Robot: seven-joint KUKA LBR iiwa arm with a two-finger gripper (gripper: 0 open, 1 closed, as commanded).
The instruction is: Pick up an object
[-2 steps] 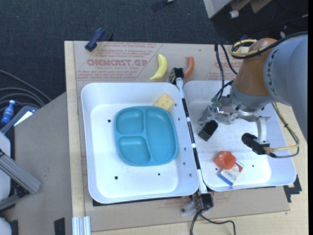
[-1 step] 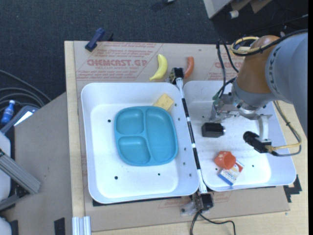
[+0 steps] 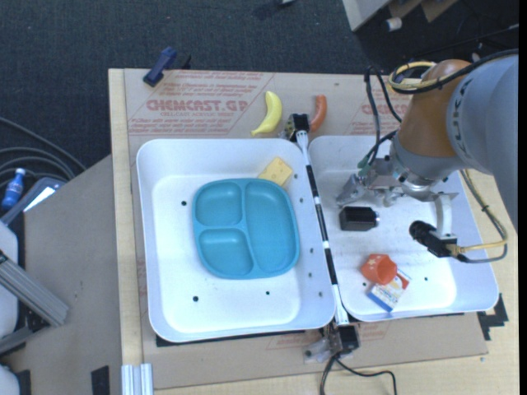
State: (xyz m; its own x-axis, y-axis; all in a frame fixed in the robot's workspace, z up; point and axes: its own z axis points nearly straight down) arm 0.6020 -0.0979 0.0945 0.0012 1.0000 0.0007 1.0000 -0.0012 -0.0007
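Nearest the camera, at the 5 o'clock corner of the right bin [image 3: 473,290], lies a small red and white packet [image 3: 383,276] with a blue edge. No object has been lifted yet, as far as I can judge: everything I can see rests on a bin floor or on the desk [image 3: 198,97], so the whole pick is still to do.

Up from the packet, toward 12 o'clock, a small black block [image 3: 358,217] sits on the floor of the same bin, close to the middle divider. The gripper [image 3: 370,183] hangs just above and beside this block, at its 1 o'clock, with the grey and orange arm [image 3: 449,122] reaching in from 3 o'clock. Whether the jaws are spread or closed I cannot tell, and nothing shows between them. The block looks like the likeliest target, being the thing closest to the gripper.

At 9 o'clock, the left bin [image 3: 156,245] holds a blue divided plate [image 3: 245,226] near its centre, and a yellow block [image 3: 276,171] at the plate's 1 o'clock. Outside the bins, at 12 o'clock on the desk, lie a banana [image 3: 268,113] and an orange piece [image 3: 318,112].
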